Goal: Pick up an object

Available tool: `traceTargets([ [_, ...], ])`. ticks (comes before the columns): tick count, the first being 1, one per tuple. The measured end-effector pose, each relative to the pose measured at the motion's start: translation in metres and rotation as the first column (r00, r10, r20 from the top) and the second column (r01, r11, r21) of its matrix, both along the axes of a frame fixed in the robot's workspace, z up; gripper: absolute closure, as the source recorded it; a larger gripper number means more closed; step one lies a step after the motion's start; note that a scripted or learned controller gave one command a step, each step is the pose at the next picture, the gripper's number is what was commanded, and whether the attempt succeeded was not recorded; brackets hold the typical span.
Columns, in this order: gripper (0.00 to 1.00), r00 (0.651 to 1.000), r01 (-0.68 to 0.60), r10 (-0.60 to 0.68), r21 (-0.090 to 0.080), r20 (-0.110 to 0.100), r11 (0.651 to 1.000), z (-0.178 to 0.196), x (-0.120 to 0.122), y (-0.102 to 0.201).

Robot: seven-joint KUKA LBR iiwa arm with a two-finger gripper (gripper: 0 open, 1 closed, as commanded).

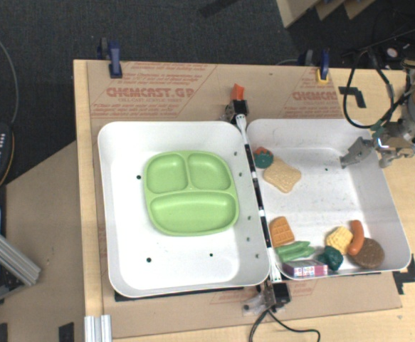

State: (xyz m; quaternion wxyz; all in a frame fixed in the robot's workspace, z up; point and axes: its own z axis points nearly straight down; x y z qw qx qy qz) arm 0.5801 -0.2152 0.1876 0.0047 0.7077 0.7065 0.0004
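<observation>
A: Arm pose?
B: Reaching in from the right edge; grey wrist with looping black cables [360, 98] above the right bin's far right corner. Gripper [354, 155] low over the right bin [378, 191] near its far right wall, fingers pointing left and down. Jaw state: cannot tell, the fingertips too small and blurred. Nothing visible between them.

A: Location of the pickable objects?
B: All in the right bin, well apart from the gripper. Teal ball-like piece [263, 159] beside a tan cracker-shaped piece [282, 177] near the divider, far half. Along the near edge: orange waffle-like block [282, 231], green pod [294, 249], small pink-and-white box [308, 269], teal lump [332, 260], yellow corn piece [339, 239], red-orange sausage shape [356, 236], brown round patty [369, 253].

A: Left bin?
B: Shallow white bin [122, 248] bearing a green three-compartment plate [191, 192], lying flat near the centre.

A: Surface and surroundings?
B: Bins side by side on a brown printed cardboard sheet [164, 91] over a light wood bench [58, 184]; blue clamps [112, 58] at the sheet's far edge; dark carpet [86, 13] beyond.
</observation>
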Motion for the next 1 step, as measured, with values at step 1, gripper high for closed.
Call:
traceTargets([
  [1,0.00,1.000,-0.010,0.010,0.006,-0.002,1.000,-0.0568,0.0665,0.0710],
])
